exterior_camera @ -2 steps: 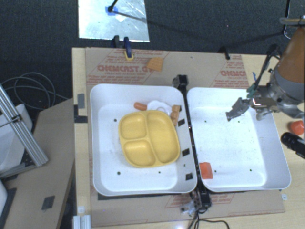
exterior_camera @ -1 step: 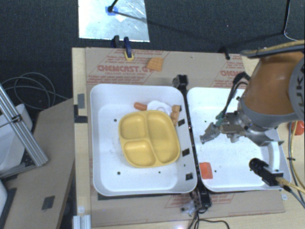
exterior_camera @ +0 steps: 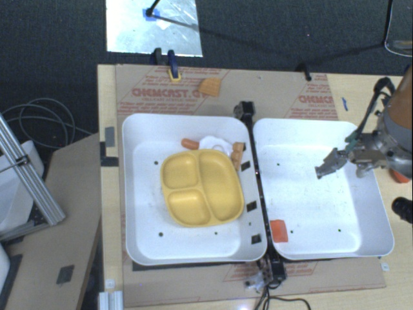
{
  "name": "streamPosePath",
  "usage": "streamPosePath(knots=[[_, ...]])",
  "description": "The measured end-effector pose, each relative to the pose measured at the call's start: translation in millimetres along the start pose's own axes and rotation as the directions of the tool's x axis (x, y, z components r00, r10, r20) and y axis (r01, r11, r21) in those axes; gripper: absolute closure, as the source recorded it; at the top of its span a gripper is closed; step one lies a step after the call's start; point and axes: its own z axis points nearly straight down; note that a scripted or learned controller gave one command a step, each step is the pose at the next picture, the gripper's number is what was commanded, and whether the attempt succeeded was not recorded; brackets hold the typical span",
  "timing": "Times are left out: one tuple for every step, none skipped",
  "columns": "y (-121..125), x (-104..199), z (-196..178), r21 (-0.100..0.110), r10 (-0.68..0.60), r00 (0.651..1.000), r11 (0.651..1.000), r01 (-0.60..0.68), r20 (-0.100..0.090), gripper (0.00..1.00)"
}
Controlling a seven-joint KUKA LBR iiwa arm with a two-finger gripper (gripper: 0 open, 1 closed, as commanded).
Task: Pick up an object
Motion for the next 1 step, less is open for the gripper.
streamPosePath(knots=[[-0.6, 65.0, 43.2, 0.008, -0.014, 1.0, 1.0, 0.014, -0.006, 0.0]])
